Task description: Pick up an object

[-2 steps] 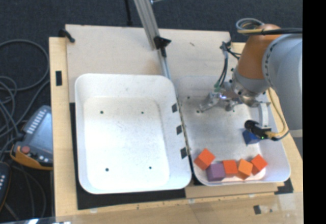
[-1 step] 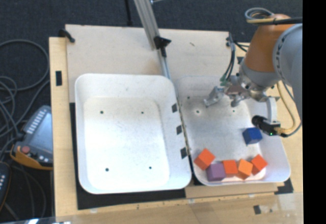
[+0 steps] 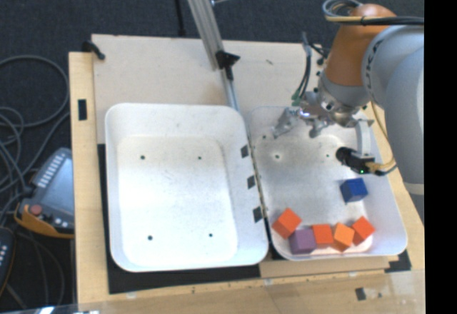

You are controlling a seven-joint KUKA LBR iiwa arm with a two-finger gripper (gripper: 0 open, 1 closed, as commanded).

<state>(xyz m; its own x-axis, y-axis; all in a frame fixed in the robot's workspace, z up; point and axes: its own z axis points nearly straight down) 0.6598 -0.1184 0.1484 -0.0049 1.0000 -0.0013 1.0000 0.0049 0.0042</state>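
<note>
- Blocks lie untouched along the near edge of the right bin (image 3: 400, 230): an orange cube (image 3: 288, 222), a purple cube (image 3: 303, 240), more orange blocks (image 3: 343, 234), and a blue cube (image 3: 353, 190) set apart, farther back.
- Gripper (image 3: 300, 122) hangs over the bin's far end, well apart from every block, with nothing between its fingers; their spread is too small and blurred to judge.
- Picking looks not yet done: reaching, closing and lifting all remain.
- Left bin (image 3: 114, 163) sits beside it.
- Grey arm (image 3: 400, 77) is cut off at the right.
</note>
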